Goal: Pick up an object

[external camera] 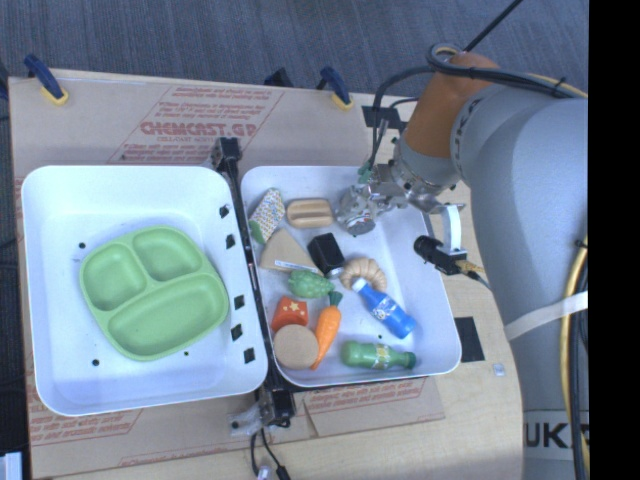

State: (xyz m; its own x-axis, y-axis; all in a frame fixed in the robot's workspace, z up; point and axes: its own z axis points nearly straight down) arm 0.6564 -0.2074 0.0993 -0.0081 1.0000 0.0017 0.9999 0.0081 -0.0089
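- Over the right bin [440,353], toward its 1 o'clock corner, the gripper [356,211] hangs on the grey arm [520,198] that enters from 3 o'clock.
- Gripper state: cannot be determined. The metallic head appears as a blurred cluster, and its opening cannot be read.
- Grasp status: no object can be seen held. The task is judged to be at the approach stage; the grasp and the lift are not yet done.
- Nearest candidate: a tan bread piece [309,212] lies just beside the gripper at its 9 o'clock. Contact between the two cannot be confirmed.
- At 7 o'clock of the gripper, a black block [325,254] lies on the bin floor, near a croissant [364,270].
- Farther out at 6 o'clock lie a blue bottle [386,310], a carrot [326,332] and a green bottle [376,355].
- Along the bin's 9 o'clock wall lie a wedge-shaped piece [284,253], a green vegetable [310,285], a red item [290,312] and a round tan disc [296,347].
- Well apart at 9 o'clock, the left bin [50,268] holds a green divided plate [153,290].
- Judgement: the objects are closely packed, so a descent may strike a neighbouring item.
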